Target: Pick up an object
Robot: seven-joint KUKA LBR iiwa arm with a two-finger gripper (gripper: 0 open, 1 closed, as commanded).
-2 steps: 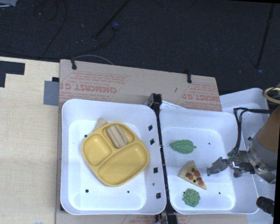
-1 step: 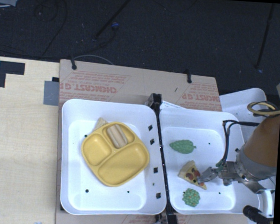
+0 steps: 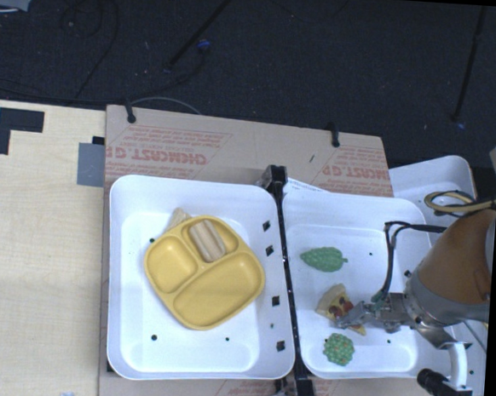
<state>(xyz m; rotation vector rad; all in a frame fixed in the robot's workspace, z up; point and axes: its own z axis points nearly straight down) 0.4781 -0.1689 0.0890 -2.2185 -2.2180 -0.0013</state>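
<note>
In the right bin (image 3: 375,218) lie a green leaf-shaped toy (image 3: 323,259), a pizza-slice toy (image 3: 336,304) and a bumpy green ball like a broccoli head (image 3: 339,349). My gripper (image 3: 360,313) reaches in low from the right, its tips at the right edge of the pizza slice and just above the green ball. The arm's orange band (image 3: 457,261) hangs over the bin's right side. In the left bin (image 3: 135,227) a yellow divided plate (image 3: 205,273) holds a tan bread-like piece (image 3: 207,239) in its upper compartment.
A black divider (image 3: 281,272) runs between the two bins. Both bins rest on a cardboard sheet (image 3: 234,153) over a wooden bench. Cables cross the dark floor behind. A white fixture (image 3: 438,178) stands past the right bin.
</note>
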